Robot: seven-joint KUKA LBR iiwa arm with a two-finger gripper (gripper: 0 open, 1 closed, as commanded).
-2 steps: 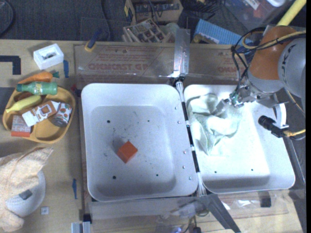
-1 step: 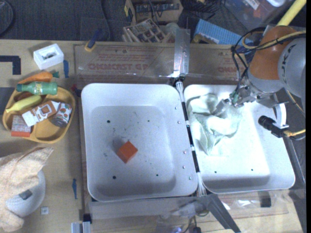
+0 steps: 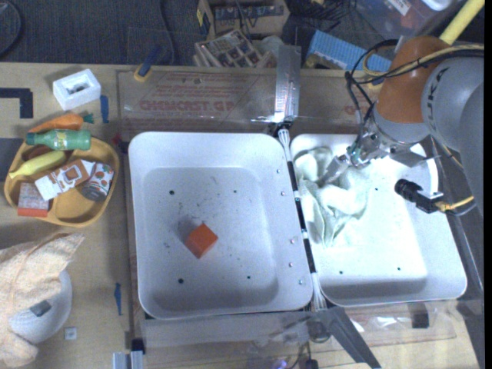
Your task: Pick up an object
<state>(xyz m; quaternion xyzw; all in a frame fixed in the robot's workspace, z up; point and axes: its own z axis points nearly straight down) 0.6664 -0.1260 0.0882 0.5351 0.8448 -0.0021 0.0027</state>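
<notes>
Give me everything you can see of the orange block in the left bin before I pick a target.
The orange block is a small cube, matte, possibly wood or foam. It sits flat on the floor of the left bin, slightly left of centre and toward the near side, turned diagonally to the bin walls. It touches nothing but the floor; the gripper is over the right bin.
</notes>
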